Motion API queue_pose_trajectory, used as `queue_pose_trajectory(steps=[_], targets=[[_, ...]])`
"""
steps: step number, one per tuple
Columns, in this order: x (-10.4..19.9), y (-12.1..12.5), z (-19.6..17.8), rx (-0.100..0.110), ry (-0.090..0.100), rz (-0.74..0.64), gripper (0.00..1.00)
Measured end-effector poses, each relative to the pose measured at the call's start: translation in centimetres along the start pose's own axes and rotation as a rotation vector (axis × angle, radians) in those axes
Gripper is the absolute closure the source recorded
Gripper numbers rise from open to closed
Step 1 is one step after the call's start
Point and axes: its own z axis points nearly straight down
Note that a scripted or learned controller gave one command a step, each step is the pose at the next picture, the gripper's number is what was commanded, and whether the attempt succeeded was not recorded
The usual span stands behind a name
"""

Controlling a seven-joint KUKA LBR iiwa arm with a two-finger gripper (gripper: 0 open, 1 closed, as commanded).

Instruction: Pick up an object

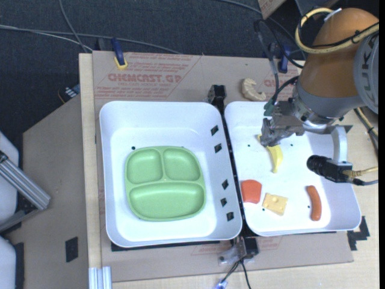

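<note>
Above curved yellow banana (275, 158), metal gripper (271, 136)

A single fixed camera looks down at a slant from above, seemingly from the counter's (150, 77) near edge, taking in both white bins (114, 161) whole; the arm (337, 59) enters at right.

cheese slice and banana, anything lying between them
Nothing: in the camera view, bare white bin floor separates the cheese slice from the banana.
</note>
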Motion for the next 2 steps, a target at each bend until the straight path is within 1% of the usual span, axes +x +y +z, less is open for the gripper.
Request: queue_pose_trajectory(steps=[1,2], targets=[[5.2,-0.6,1.6,0.003,-0.001,0.001,1.00],[10.5,-0.6,3.1,0.003,-0.002,0.002,1.00]])
